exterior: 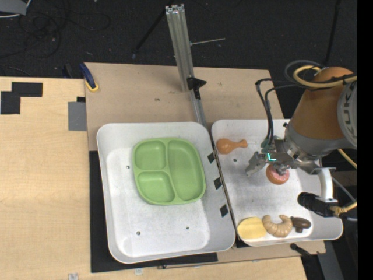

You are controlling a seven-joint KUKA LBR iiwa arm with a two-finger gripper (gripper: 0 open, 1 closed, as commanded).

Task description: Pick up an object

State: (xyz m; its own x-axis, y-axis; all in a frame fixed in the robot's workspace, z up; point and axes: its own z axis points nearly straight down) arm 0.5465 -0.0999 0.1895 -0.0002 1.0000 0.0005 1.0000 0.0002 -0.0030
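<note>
Light falls evenly from above, bright on the two white bins and the pale wood of the table (41, 174), while the floor behind the table stays almost black with only faint cable outlines showing. The left bin (116, 214) and right bin (256, 197) come close to overexposed, their surfaces washed to near-uniform white with little texture left. Shadows are short and soft: a thin dark line under the green divided plate (169, 171), and a faint smudge below the tool (265, 163). The orange band (326, 98) on the arm shows a mild sheen. Overall sharpness is modest; small things look grainy and slightly soft, with blocky compression along edges.
</note>
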